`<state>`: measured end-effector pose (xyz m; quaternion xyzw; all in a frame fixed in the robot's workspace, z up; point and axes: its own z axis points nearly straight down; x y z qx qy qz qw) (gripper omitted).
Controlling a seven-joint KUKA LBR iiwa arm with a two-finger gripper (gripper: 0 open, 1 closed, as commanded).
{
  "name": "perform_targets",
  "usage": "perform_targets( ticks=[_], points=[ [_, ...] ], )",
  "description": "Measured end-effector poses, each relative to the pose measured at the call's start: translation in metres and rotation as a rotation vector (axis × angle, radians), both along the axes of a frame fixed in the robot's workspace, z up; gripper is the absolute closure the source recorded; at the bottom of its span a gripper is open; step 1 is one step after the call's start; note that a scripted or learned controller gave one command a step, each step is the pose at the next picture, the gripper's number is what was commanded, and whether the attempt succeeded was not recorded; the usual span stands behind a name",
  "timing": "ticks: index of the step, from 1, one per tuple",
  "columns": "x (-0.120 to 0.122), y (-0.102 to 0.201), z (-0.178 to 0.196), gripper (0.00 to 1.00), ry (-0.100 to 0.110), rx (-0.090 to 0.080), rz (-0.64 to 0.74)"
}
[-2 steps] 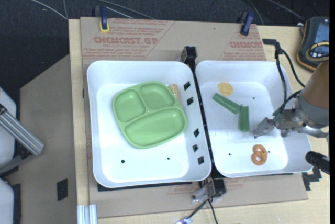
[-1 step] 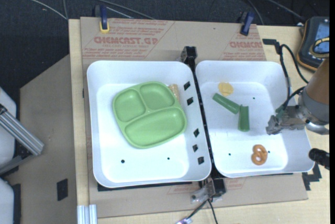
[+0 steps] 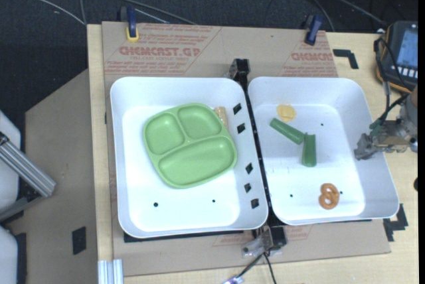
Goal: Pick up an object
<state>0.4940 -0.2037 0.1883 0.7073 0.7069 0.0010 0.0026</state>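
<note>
The right bin [image 3: 352,100] holds three things. A green L-shaped piece [image 3: 297,139] lies near its middle, a small yellow piece [image 3: 285,112] sits close to the back wall, and an orange-brown pretzel [image 3: 328,196] rests near the front. My gripper [image 3: 365,147] hangs low at the right rim of this bin, well to the right of the green piece. Nothing shows in its grasp.
The left bin [image 3: 133,203] carries a green divided plate [image 3: 190,144] with a small tan item [image 3: 220,117] at its back right corner. A black divider with clips [image 3: 246,143] runs between the bins. Blue clamps [image 3: 132,25] hold the board's far edge.
</note>
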Motion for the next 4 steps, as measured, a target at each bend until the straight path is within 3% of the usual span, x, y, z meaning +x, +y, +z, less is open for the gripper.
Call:
perform_targets(
  ticks=[1, 2, 4],
  points=[
    [0.002, -0.003, 0.065, 1.00, -0.003, -0.001, 0.002],
    [0.003, -0.003, 0.103, 1.00, -0.001, 0.000, 0.002],
    [0.038, 0.101, 0.088, 1.00, 0.007, 0.005, 0.007]
  ],
)
